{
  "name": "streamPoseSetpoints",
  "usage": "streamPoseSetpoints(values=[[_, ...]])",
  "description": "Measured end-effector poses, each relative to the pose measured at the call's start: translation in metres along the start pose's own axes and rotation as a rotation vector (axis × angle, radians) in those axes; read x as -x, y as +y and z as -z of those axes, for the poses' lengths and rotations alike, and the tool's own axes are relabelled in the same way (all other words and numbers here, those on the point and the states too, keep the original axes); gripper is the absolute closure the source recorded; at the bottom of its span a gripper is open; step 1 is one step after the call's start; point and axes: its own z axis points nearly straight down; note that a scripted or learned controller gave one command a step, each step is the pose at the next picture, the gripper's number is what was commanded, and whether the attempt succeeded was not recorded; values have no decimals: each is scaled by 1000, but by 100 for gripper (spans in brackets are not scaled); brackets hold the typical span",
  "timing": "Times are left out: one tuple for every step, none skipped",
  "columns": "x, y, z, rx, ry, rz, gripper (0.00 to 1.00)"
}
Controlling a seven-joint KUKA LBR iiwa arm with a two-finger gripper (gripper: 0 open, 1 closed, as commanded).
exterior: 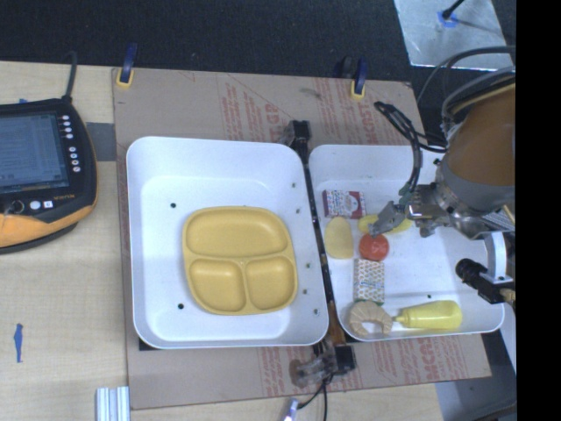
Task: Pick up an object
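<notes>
The right bin (pixel 438 261) holds several small things. A red ball (pixel 373 247) lies near its middle, with a pale yellow oval (pixel 338 237) to its left and a red-and-white packet (pixel 342 203) above that. A patterned packet (pixel 369 281) lies below the ball. Along the near wall are a yellow bottle (pixel 429 316) and a tan round item (pixel 368 320). My gripper (pixel 383 222) reaches in from the right and hangs just above and right of the red ball, over a yellow item (pixel 401 227) that it partly hides.
A yellow divided plate (pixel 238 259) lies in the left bin (pixel 149 182). A control pendant (pixel 35 169) rests on the bench at far left. Clamps (pixel 358 77) sit on the cardboard's far edge. A black part of the arm (pixel 480 279) overhangs the right bin's right side.
</notes>
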Motion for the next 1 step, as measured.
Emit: streamPoseSetpoints(values=[[-13,19,-77,0,0,1,0]])
